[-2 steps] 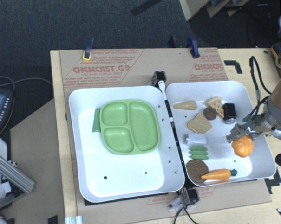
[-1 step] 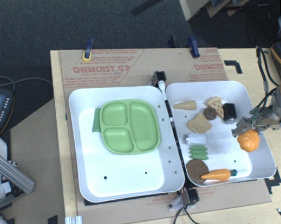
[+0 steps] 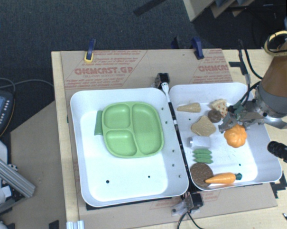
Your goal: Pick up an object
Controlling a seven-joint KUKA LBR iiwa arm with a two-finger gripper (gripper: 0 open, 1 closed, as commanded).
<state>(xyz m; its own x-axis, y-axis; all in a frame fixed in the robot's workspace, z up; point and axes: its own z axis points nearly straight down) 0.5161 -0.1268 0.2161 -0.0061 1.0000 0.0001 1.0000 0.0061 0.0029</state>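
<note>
The right bin [image 3: 264, 165] holds several toy foods. An orange fruit [image 3: 235, 136] lies right of centre, and my gripper [image 3: 234, 116] hangs just above its far side, reaching in from the right. A dark brown ball [image 3: 214, 115] and a tan lump [image 3: 203, 128] lie just left of the gripper. A pale cone [image 3: 189, 107] and a beige piece [image 3: 220, 105] sit at the far side. Nearer the front are a green pea pod [image 3: 202, 155], a brown disc [image 3: 199, 171] and a carrot [image 3: 222, 179].
The left bin [image 3: 88, 152] carries a green divided plate [image 3: 132, 128]. A ridge where the two bins meet [image 3: 175, 134] runs down the middle. A black arm part [image 3: 280, 150] overhangs the right bin's right rim. Clamps [image 3: 89, 52] hold the board's far edge.
</note>
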